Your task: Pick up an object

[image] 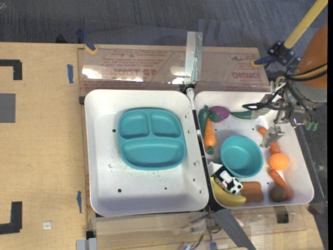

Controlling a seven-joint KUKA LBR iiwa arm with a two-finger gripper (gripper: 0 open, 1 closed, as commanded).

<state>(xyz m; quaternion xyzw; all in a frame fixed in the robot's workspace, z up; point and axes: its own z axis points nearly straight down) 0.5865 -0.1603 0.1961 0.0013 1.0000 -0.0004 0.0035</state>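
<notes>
While the gripper [277, 125] hangs at the right bin's [308, 191] upper right, we cannot tell its state; crowding it, centre-right, are a teal bowl [241, 155], an orange ball [279, 162] and a carrot [209, 135]; a divided teal plate [151, 138] fills the left bin [99, 181].

The arm [317, 51] runs off the right edge, gripper [277, 132] is too cluttered to read, and the banana [228, 196] is half buried under a black-and-white toy [228, 181].
</notes>
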